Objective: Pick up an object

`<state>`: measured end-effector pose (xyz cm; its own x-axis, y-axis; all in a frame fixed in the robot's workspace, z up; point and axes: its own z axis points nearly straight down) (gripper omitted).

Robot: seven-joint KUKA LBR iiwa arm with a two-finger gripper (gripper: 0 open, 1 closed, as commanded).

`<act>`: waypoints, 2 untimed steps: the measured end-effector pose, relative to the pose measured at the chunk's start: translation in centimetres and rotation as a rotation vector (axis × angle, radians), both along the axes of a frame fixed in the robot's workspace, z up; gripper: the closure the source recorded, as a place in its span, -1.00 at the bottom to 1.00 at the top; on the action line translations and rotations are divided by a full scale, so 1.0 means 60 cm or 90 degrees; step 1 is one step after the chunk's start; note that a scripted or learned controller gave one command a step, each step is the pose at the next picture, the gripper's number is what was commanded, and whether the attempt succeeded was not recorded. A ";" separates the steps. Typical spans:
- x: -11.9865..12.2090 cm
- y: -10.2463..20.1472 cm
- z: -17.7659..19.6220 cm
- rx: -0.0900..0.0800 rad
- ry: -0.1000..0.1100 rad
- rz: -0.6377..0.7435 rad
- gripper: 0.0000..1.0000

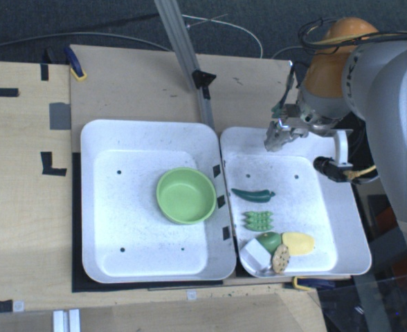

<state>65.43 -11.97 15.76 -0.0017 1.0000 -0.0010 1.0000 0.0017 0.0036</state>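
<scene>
Down at the near rim of the right bin [342, 206], a huddle of small things sat packed together: a cookie [281, 257], a white block [257, 254], a green fruit [269, 241] and a yellow lemon [298, 243]. Beyond them lay a pea pod [257, 220] and a green pepper [252, 195], with bare floor around both. The pincer [278, 138] hovered over the far rim, holding nothing; whether it was apart, I cannot tell. Across the divide, a green bowl [185, 195] sat mid-floor in the left bin [106, 185].

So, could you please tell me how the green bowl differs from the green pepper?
The bowl is round, wide and pale green; the pepper is slim, long and dark green. The bowl sits alone in the left bin; the pepper lies in the right bin above other small items. Both are green.
</scene>
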 end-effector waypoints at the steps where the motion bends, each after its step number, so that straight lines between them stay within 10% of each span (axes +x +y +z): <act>1: -0.014 -0.004 0.083 0.000 0.000 0.000 1.00; 2: -0.004 0.005 0.186 0.000 -0.002 0.000 1.00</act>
<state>65.18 -11.68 26.94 -0.0023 1.0000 -0.0009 1.0000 0.0023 0.0065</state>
